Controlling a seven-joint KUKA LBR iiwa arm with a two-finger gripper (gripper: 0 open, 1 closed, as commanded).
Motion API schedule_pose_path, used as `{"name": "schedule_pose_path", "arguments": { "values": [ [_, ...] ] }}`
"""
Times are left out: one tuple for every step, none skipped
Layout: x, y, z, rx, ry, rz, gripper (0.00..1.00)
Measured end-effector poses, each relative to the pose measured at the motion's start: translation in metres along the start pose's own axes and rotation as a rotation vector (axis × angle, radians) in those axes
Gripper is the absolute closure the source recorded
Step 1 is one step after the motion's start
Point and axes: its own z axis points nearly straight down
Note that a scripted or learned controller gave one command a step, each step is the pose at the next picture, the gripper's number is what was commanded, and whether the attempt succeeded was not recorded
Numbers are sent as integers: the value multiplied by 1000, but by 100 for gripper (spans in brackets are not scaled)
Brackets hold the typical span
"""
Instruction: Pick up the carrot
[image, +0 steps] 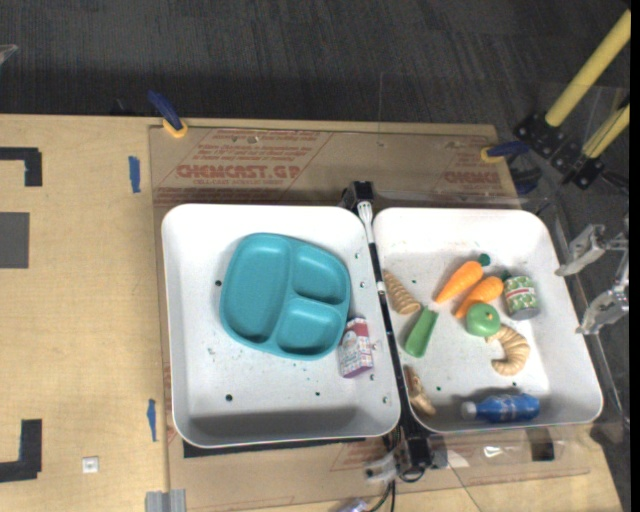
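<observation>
**Camera view**

1. Tool state. The opening of the gripper cannot be told from this view. No object is seen held. The arm's approach side is the right of the view, and places below are referred to that side.

2. Task object. The carrot (459, 281) is located in the right bin (450, 235), the bin nearer the approach side. It lies flat on the bin floor in the far half, aslant, with its green top (484, 261) turned toward the approach side.

3. Neighbours. A second orange piece (481, 293) lies against the carrot on its near side. A green apple (484, 320) is just below that piece, and a small can (520, 297) stands between this cluster and the approach side. A green cucumber (421, 332) lies near the carrot's pointed end. A croissant (512, 350) and a blue bottle (505, 407) are placed further toward the front rim.

4. Far bin. The left bin (200, 385) holds a teal divided plate (285, 295).

5. Progress. The carrot is judged untouched. Nothing of the task is done. Approach, descent, closing and lift are all left. The touching orange piece is judged the main risk of a wrong or double grasp.
</observation>
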Motion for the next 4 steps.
{"name": "schedule_pose_path", "arguments": {
  "values": [
    [18, -2, 163, 4, -10, -65, 0],
    [23, 1, 166, 9, -38, 35, 0],
    [-52, 4, 168, 7, -44, 355, 0],
    [-44, 57, 183, 0, -6, 139, 0]
  ]
}}
